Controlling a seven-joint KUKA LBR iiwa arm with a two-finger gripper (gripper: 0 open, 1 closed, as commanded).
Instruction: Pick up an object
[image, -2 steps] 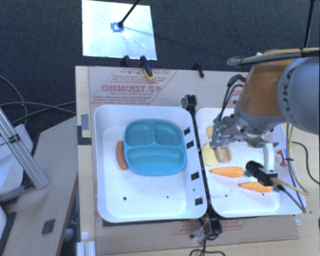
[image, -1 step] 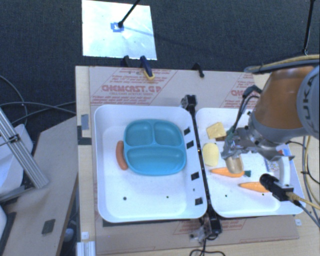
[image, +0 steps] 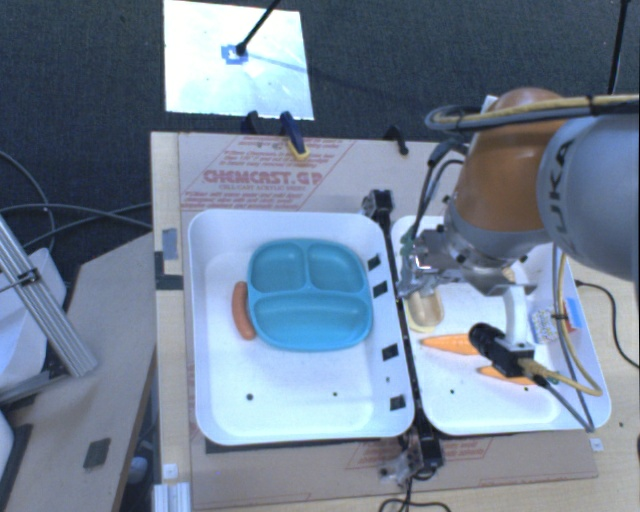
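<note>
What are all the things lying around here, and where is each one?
Bins: two, white, side by side on the bench.
Divided plate: one, blue, middle of the left bin.
Sausage: one, reddish-brown, left bin, against the plate's left edge.
Carrot: one, orange, right bin, near its middle.
Beige object: one, right bin, by the divider; kind unclear.
Board: one, tan with red lettering, under the bins.
Arm: one, grey with orange band, over the right bin.
Gripper: one, above the beige object.
</note>
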